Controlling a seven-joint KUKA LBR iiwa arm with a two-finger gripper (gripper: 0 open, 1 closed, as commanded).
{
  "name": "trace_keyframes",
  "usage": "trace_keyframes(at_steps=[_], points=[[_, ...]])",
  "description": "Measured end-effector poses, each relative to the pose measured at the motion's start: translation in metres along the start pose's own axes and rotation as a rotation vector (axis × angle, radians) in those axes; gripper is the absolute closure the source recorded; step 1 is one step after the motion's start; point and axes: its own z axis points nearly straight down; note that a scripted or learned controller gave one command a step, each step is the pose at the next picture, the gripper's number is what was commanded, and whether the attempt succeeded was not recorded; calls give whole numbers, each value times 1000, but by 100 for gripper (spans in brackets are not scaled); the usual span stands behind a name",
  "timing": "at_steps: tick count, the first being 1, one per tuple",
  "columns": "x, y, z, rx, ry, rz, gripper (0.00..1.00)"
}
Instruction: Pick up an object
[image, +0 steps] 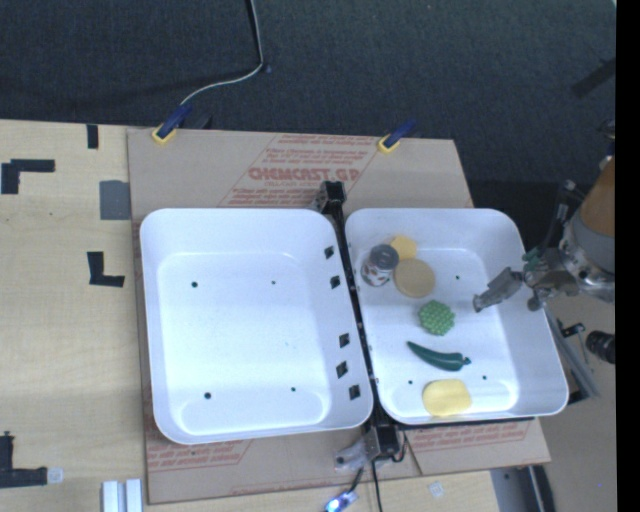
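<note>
End effector (497, 290), grip state unclear, hovers above right bin (500, 232) near 5 objects.

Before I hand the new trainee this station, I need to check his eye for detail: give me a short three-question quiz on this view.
1. True or false: the green chilli lies in the left bin.
2. Which lies nearest the front rim of the right bin? A the tan disc B the yellow lump C the metal can
3. Fill in: the gripper hangs over the ____ bin.

Key: 1 false; 2 B; 3 right.
</note>
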Motion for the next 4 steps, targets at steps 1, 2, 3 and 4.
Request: trace_keyframes(at_steps=[1,2,3,4], points=[[53,105,90,-1,2,-9,0],[53,145,124,-3,0,-2,0],[102,143,122,-1,-1,-4,0],[100,143,112,-1,-2,-3,100]])
